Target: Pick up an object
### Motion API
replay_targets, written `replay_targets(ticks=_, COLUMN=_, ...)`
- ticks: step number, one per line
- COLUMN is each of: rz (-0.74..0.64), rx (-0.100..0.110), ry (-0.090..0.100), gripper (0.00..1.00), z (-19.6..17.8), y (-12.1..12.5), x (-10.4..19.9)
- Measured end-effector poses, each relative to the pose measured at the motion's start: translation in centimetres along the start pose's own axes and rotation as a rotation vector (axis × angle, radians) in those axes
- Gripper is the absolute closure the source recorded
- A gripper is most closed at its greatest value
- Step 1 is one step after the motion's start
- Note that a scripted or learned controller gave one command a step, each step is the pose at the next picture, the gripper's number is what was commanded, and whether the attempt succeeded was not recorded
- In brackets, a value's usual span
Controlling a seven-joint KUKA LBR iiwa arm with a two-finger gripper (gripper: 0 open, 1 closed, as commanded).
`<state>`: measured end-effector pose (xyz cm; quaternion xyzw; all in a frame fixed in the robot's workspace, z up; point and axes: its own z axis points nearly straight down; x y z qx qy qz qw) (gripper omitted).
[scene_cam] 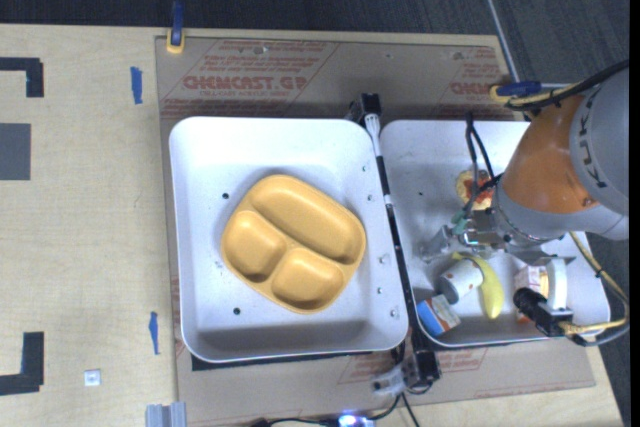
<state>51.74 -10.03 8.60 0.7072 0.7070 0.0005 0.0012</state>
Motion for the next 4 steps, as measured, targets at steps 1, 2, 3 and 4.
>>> replay_targets(ticks=1, rz=0.0, rx=-0.002, ry=0.001, gripper=0.0, z=0.0, y=-3.7, x=0.9)
replay_targets(ticks=2, rz=0.001, rx=-0.009, ry=-0.002, gripper=1.0, z=-1.1, y=-3.4, x=0.8)
replay_targets(ticks=3, rz=0.001, rx=-0.009, ry=-0.003, gripper=0.0, z=-1.1, y=-3.5, x=0.8)
replay_targets(ticks=4, rz=-0.001, rx=0.001, ry=0.002, gripper=0.0, z=0.0, y=-3.7, x=0.6)
